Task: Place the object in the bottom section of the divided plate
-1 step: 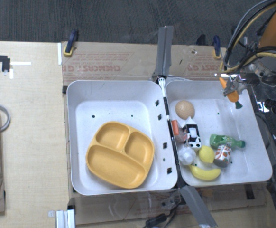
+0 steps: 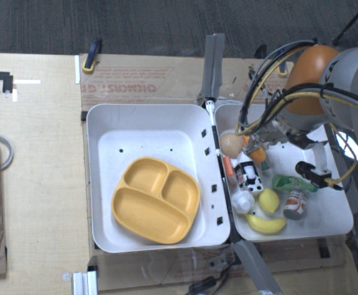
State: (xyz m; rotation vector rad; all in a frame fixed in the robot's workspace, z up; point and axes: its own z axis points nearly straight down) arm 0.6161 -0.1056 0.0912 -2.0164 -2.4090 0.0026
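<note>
A yellow divided plate (image 2: 157, 200) lies in the left white bin (image 2: 105, 134), with its large section toward the front left and two smaller sections toward the back right. My gripper (image 2: 262, 141) hangs low over the back left of the right bin (image 2: 339, 217), behind a bundle of cables. Just beside it are a tan round roll (image 2: 231, 144) and an orange carrot-like piece (image 2: 259, 153). Cables and the wrist hide the gripper's tip.
The right bin also holds a black-and-white toy (image 2: 248, 174), a lemon (image 2: 269, 200), a banana (image 2: 266, 225), a small can (image 2: 294, 205), a green packet (image 2: 293, 182) and a white ball (image 2: 242, 202). A metal divider (image 2: 213, 66) stands between the bins.
</note>
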